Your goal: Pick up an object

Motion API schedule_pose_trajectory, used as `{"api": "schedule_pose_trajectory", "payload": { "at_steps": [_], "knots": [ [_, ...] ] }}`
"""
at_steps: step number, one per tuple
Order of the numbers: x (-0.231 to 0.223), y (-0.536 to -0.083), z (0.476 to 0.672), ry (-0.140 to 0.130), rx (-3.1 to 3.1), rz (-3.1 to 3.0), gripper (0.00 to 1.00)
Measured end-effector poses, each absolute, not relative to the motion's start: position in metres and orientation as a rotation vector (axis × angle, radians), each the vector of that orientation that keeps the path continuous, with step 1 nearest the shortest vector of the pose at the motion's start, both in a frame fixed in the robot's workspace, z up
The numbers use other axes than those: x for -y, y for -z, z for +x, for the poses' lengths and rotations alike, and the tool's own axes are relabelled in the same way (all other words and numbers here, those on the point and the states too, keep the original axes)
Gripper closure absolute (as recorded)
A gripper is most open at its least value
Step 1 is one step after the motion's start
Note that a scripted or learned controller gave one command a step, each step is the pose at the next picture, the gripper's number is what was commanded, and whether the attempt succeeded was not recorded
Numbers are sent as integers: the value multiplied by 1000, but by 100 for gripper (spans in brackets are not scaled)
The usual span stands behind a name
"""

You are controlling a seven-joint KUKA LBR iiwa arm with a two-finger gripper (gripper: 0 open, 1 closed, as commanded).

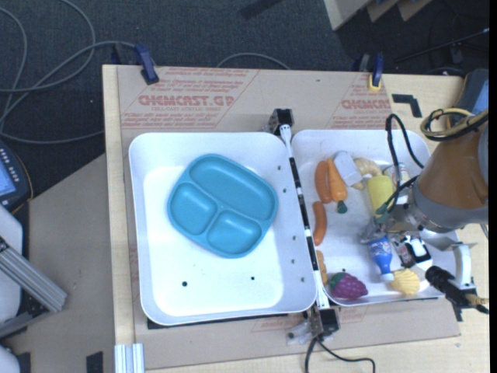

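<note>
The gripper (390,243) hung low at the right bin's (351,142) four o'clock over a blue toy (381,256), grip state unclear, nothing visibly lifted.

The grey arm (458,181) reaches in from the right edge, its wrist bent downward. The gripper (394,243) points down at the lower right; wrist hardware and cabling hide how it stands.

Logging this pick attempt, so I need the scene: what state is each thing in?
Blue plate: right way up, flat in left bin.
Carrots: lying in right bin.
Purple grapes: resting at near edge.
Blue tube: lying flat beside the gripper.
Arm: reaching into right bin.
</note>
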State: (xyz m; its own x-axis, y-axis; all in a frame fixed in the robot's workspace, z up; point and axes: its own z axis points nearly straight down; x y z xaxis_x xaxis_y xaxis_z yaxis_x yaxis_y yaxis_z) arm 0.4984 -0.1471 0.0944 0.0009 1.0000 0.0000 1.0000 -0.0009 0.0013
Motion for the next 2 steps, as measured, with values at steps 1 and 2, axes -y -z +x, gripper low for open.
{"api": "schedule_pose_trajectory", "payload": {
  "at_steps": [1, 2],
  "knots": [
    [93, -84, 485, 1, -2231, 2221, 100],
    [6, -191, 532, -19, -2229, 2202, 100]
  ]
}}
